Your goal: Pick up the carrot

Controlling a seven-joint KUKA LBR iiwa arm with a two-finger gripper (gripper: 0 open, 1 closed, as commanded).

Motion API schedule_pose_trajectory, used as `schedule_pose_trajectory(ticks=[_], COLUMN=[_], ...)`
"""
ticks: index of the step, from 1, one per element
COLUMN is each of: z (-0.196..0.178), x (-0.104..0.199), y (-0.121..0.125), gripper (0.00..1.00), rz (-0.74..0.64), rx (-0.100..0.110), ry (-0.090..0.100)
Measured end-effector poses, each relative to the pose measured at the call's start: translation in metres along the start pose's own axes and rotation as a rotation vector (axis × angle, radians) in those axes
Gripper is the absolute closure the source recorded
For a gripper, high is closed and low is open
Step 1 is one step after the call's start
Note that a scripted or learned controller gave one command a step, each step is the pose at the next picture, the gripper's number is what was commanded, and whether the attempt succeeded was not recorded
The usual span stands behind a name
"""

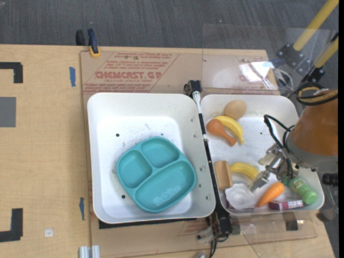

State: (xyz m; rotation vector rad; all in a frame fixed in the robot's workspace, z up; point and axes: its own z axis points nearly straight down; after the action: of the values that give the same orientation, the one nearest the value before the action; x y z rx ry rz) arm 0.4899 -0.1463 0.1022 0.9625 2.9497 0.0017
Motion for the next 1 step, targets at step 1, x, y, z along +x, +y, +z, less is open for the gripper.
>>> schedule_pose_trajectory(ticks=[1], z=[0.0128], x=[-0.0076], y=[-0.0194], gripper=[0.0], rz=[-0.143], rx=[0.002], ry=[0.018])
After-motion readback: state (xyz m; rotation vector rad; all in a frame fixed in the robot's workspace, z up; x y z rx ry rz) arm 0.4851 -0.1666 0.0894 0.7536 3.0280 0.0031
